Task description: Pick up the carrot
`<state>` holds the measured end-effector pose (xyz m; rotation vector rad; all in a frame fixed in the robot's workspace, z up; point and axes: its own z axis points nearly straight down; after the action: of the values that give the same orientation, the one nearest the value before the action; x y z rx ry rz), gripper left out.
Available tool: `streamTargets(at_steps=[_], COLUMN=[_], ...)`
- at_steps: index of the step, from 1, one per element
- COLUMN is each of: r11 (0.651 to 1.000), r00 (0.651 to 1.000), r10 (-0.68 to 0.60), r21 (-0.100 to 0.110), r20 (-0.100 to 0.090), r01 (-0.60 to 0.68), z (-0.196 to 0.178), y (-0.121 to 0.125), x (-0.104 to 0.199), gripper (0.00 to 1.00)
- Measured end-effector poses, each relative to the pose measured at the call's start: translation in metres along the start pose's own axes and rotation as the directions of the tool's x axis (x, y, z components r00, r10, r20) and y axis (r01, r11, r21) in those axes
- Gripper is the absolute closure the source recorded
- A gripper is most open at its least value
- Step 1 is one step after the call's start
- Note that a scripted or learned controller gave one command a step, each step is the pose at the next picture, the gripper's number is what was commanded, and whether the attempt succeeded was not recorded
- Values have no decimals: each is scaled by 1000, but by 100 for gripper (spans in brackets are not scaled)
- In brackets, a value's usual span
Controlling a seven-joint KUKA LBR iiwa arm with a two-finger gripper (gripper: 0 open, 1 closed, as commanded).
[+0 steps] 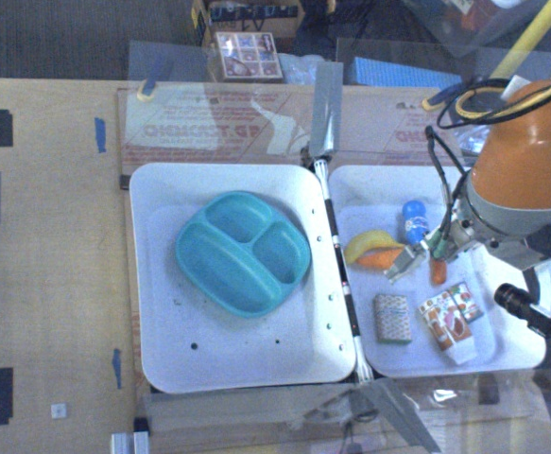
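**Gripper low over the carrot, no lift yet**

The gripper (pixel 417 256) hangs low in the right bin (pixel 521 353), fingers spread, with nothing between them. The carrot (pixel 382 258) lies on the bin floor just to its left, touching the banana (pixel 370 243). Reaching looks done; closing on the carrot and lifting are left. The teal plate (pixel 244 253) sits in the left bin (pixel 152 282).

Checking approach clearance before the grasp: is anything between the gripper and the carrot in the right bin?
Nothing visible stands between them. The gripper sits right at the carrot in the right bin. The banana lies touching the carrot's far side, and a blue bottle stands just beyond.
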<state>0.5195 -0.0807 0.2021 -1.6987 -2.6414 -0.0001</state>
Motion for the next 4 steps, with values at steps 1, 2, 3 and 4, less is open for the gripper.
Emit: streamTargets(at_steps=[1,2,3,4], r11=[997,987,996,996], r00=[997,987,996,997], r10=[81,-159,-86,-83], r21=[-7,-5,-5,-10], r20=[5,4,2,7], r01=[-81,159,86,83], z=[69,89,115,103], y=[51,47,11,12], x=[-66,-61,-74,-76], gripper=[0,0,0,100])
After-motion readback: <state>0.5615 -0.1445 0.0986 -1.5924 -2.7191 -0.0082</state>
